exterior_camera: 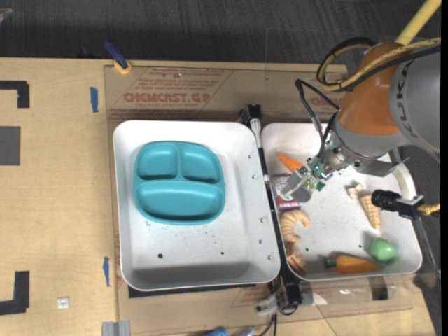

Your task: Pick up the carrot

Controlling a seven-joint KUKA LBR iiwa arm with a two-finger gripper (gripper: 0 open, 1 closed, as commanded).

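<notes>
One tool (302, 185) hangs low over the left part of the right bin (400, 270); fingers too blurred and small to resolve, so I cannot tell whether they are parted or closed. Nothing visible between them. A carrot (288, 162) lies just above and left of the tool, near the bin's left wall, apart from the tool. A second carrot (352, 263) rests near the bin's lower edge, touching a green round item (382, 249). Croissant-like pastry (294, 221) sits below the tool. Left bin (133, 257) holds a teal divided plate (180, 181). Both bins sit on the table (56, 208)
</notes>
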